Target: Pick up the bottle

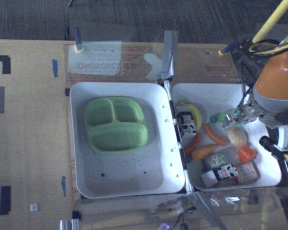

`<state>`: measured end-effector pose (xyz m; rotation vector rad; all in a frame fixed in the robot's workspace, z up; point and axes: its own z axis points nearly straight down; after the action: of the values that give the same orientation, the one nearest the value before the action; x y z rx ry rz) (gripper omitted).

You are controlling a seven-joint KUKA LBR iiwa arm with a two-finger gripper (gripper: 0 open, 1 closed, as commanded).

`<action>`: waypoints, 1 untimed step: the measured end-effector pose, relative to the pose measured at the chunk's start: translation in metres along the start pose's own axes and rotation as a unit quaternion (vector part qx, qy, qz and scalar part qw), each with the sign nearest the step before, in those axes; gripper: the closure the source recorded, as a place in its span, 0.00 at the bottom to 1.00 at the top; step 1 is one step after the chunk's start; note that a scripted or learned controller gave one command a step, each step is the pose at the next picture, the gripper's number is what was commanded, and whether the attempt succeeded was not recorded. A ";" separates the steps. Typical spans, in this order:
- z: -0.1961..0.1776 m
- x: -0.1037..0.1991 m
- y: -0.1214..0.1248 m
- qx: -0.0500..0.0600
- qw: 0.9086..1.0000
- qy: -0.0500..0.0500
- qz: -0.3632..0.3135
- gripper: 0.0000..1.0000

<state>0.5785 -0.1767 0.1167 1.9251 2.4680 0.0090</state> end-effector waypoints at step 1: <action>-0.010 -0.001 0.001 -0.002 1.000 -0.001 0.001 1.00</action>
<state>0.5794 -0.1775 0.1271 1.9256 2.4632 0.0119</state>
